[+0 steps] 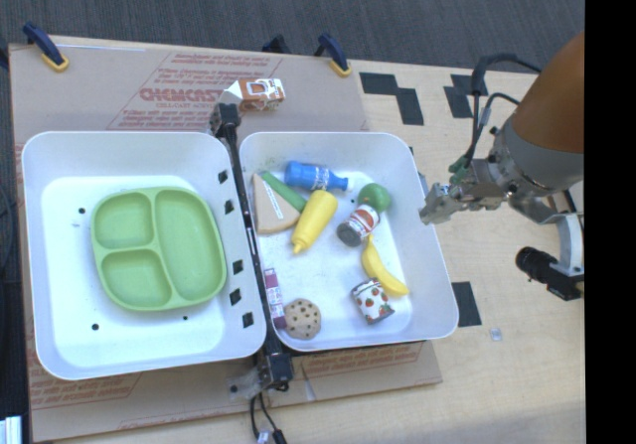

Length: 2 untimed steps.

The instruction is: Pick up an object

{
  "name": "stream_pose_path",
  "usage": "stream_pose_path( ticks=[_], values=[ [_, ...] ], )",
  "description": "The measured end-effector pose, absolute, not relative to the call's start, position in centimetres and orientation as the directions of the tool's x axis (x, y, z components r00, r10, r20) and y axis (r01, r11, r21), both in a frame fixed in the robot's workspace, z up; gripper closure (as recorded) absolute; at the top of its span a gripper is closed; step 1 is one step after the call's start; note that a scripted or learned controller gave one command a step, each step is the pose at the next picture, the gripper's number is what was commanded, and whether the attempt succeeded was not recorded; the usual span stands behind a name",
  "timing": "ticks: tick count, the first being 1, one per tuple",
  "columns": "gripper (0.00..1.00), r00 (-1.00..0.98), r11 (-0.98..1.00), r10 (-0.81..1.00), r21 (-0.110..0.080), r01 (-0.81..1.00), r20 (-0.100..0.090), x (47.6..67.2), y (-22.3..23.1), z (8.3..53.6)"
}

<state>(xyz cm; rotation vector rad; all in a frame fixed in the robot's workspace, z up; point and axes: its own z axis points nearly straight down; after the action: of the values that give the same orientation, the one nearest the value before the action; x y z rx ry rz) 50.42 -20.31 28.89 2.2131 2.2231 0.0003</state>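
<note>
Red print on the cardboard [179, 84] at the upper left of the frame reads "CHEMCAST", with smaller lines around it too fine to read. A small carton [256, 92] with an orange-and-white label lies on that cardboard, just above the gap between the bins; its writing is too small to read.

At left, the left bin [50, 263] holds a green divided plate [157, 248]. The right bin [422, 263], mid-frame, holds the objects to pick from:
- blue bottle [314, 176] with a white label, lying near the top
- yellow bottle [312, 219] tilted below it
- tan wedge [269, 205] with a green edge, beside the bin's left wall
- green ball [375, 198] and a red-labelled can [359, 224] to the right
- banana [381, 269]
- can [371, 301] with a strawberry print
- cookie [302, 317] at the lower left
- thin packet [272, 290] along the left wall

The gripper [438, 206] hangs at the bin's right rim, apart from every object, holding nothing. Whether its fingers are spread or closed I cannot tell.
</note>
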Motion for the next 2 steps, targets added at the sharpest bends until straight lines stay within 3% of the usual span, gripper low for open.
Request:
stream_pose_path(
  ticks=[1, 2],
  values=[
    [0.0, -0.005, 0.005, 1.0, 0.001, 1.0, -0.001, 50.4, -20.2, 28.8],
    [0.0, -0.005, 0.005, 1.0, -0.005, 1.0, 0.002, 51.8, -20.4, 16.9]
  ],
)
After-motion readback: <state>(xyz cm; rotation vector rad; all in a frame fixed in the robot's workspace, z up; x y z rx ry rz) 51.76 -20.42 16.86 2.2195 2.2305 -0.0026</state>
